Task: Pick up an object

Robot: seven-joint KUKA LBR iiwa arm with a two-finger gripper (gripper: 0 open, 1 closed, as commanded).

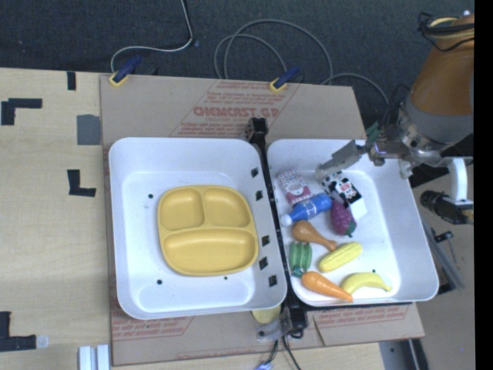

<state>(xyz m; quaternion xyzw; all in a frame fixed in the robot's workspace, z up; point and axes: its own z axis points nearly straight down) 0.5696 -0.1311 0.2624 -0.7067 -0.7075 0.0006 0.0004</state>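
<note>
You are in the approach step: the gripper (337,160) hovers over the right bin (408,230). I cannot tell its fingers' state. Next, you must descend on the cow toy (341,187).

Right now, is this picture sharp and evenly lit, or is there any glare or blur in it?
In the camera view the light is soft and even; the white bins look bright but not glaring, and the yellow tray casts only a faint shadow. The toy food is slightly soft; small items like the banana lack fine detail. The hand looks a little blurred.
</note>
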